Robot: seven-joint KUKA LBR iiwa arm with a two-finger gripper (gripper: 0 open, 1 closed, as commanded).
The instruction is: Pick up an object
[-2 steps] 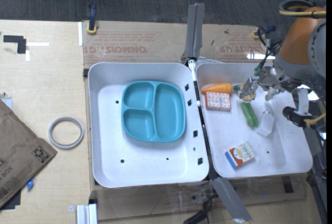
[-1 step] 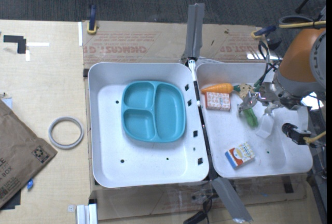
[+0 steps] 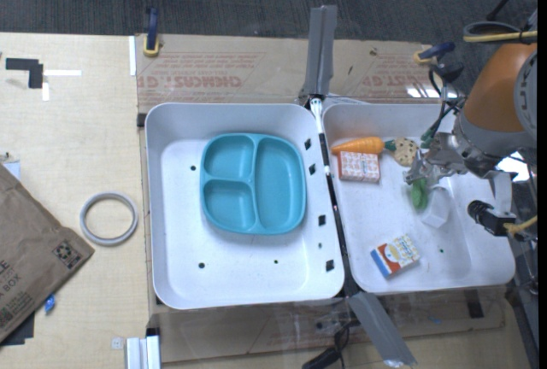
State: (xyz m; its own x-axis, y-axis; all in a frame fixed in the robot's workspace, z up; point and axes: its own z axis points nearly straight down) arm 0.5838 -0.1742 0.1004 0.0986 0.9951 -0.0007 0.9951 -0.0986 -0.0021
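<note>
My gripper (image 3: pixel 425 173) hangs over the middle of the right bin (image 3: pixel 453 278), reaching in from the right under the orange-banded wrist. A small green object (image 3: pixel 418 195) lies directly below the gripper, touching or very close to its tip. Around it lie an orange carrot (image 3: pixel 359 144), a red and white box (image 3: pixel 360 166) and a speckled cookie (image 3: pixel 405 151). A blue, white and orange carton (image 3: pixel 396 256) lies nearer the front. Whether the green object is gripped is hidden from this angle.
The left bin (image 3: pixel 171 265) holds a teal divided plate (image 3: pixel 254 183). A grey tape ring (image 3: pixel 108 217) and a brown cardboard box (image 3: pixel 30 256) lie on the bench to the left. A grey divider (image 3: pixel 321 51) stands behind the bins.
</note>
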